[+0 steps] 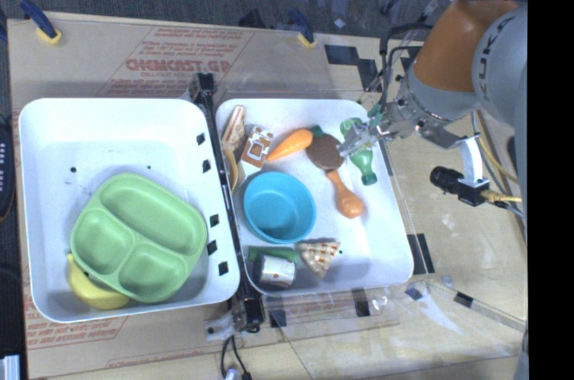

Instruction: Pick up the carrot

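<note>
The bench (466, 315) was a pale wooden surface, with strips of black tape scattered near its front edge and right side. On it lay a sheet of brown cardboard (170, 56) printed in red, held at the far edge by blue and yellow clamps (40, 21). Beyond the bench the floor was dark grey carpet.

In the right bin (395, 235), a dark can (273, 269) and a cone-like shell (319, 254) lay along the front edge. A blue bowl (279, 205) sat just behind them, near the bin's left wall. In the left bin (36, 190), a green divided plate (139, 235) rested toward the front, overlapping a yellow object (90, 290) at the front left corner.

The carrot (291, 144) was short, smooth and bright orange, tapered, lying tilted near the right bin's far edge, just behind the bowl. Beside it on the left sat a small brown and white box (258, 144); on its right lay a brown wooden spoon (334, 172) with an orange handle.

The gripper (360, 134) hung over the right bin's far right corner, close to a green bottle (361, 159). How far its jaws stood apart I could not tell, and nothing showed between them.
</note>
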Available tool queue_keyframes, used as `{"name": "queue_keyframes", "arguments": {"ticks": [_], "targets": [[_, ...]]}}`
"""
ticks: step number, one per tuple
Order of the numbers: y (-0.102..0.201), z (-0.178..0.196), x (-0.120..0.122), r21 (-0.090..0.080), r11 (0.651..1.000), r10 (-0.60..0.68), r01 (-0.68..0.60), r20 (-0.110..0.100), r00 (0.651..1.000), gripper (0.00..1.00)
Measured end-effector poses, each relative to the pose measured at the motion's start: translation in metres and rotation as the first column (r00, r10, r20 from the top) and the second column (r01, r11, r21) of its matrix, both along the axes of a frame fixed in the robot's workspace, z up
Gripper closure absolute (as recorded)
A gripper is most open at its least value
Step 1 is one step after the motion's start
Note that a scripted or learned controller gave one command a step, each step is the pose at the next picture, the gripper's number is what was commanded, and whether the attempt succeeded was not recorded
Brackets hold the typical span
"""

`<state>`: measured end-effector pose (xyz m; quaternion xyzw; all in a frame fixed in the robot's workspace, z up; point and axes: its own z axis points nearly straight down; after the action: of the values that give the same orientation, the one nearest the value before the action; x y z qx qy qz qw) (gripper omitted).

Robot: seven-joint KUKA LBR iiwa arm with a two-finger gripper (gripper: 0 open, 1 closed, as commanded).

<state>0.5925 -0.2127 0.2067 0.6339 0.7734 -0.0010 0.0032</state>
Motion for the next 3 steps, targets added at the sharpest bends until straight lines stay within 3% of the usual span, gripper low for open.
{"name": "queue_keyframes", "arguments": {"ticks": [1, 2, 3], "targets": [[0.003, -0.115, -0.051, 0.009, 0.922, 0.386, -0.386, -0.010, 0.922, 1.00], [0.053, -0.038, 0.068, 0.000, 0.892, 0.453, -0.453, 0.001, 0.892, 1.00], [0.067, -0.117, -0.010, 0.011, 0.827, 0.563, -0.562, -0.011, 0.827, 1.00]]}}
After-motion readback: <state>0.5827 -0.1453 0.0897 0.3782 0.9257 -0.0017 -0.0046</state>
